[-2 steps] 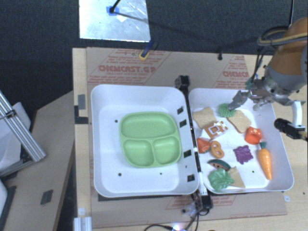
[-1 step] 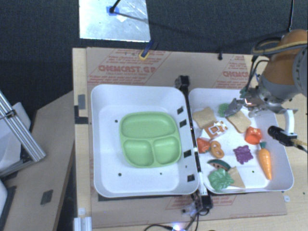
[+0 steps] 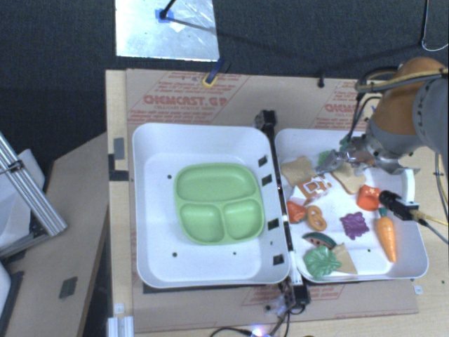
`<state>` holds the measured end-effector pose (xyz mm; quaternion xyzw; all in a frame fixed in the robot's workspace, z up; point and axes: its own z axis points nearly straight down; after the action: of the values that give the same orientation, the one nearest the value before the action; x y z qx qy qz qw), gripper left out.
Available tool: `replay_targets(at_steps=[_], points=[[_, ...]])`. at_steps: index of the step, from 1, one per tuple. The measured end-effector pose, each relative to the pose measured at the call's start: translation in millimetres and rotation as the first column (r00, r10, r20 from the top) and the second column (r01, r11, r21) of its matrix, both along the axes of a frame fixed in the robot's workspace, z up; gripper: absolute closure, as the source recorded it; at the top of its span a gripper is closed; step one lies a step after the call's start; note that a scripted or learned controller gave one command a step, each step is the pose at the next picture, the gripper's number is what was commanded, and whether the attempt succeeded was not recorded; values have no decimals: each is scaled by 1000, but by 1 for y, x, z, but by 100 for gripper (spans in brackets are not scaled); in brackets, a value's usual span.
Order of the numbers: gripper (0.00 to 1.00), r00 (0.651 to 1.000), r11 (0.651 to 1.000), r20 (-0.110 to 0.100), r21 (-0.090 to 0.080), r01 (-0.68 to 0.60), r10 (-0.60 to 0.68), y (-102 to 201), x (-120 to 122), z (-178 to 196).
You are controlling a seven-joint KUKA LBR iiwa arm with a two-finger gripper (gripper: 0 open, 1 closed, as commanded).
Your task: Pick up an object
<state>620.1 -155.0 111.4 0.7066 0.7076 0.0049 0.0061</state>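
Just below the jaws (image 3: 339, 157) lies a bread slice (image 3: 348, 181).

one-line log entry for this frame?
arm: over right bin back | pincer: low near bread slice | carrot: front right | green tray: left bin
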Motion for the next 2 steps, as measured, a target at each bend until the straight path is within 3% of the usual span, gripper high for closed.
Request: replay_targets(at_steps=[1,2], points=[[0,1000,1000,-7,0,-1,1,0,0,-13],[100,1000,1000,-9,0,-2,2,0,0,-5]])
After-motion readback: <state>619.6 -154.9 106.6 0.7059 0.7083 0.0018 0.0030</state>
